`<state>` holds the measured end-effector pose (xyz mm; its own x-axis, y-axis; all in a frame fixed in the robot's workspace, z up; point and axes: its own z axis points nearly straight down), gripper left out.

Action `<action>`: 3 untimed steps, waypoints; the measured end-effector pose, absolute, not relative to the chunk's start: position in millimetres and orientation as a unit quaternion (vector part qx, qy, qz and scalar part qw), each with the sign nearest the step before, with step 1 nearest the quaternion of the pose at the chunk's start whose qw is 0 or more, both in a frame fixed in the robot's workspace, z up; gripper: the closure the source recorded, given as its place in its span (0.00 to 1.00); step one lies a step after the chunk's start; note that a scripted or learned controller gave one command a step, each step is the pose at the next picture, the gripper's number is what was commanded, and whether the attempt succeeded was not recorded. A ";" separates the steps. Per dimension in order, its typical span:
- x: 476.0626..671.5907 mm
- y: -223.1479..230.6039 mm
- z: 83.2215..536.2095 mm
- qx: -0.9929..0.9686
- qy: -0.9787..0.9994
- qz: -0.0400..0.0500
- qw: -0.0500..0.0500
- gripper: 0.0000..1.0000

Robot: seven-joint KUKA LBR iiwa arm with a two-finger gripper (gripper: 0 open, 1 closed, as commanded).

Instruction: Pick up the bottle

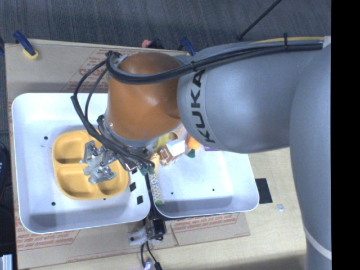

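Claw point(100, 165) over yellow tray point(72, 170) in left bin point(34, 151); can't tell if wide or narrow. Bottle loc unclear, arm hides right bin point(225, 198) clutter. Risk: grabs tray, not bottle.

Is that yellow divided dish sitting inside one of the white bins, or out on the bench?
Inside. The yellow divided plastic dish lies flat on the floor of the left shallow white bin, its walls all round, under the metal claw.
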<state>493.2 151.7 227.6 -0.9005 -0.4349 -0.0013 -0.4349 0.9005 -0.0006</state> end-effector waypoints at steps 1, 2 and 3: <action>485.5 108.2 213.1 -0.372 0.928 0.000 -0.001 1.00; 480.7 146.6 230.7 -0.404 0.915 0.000 0.001 1.00; 482.8 109.2 301.4 -0.297 0.955 -0.001 0.002 1.00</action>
<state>482.8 109.2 301.4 -0.8231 -0.5679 -0.0030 -0.5678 0.8231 -0.0022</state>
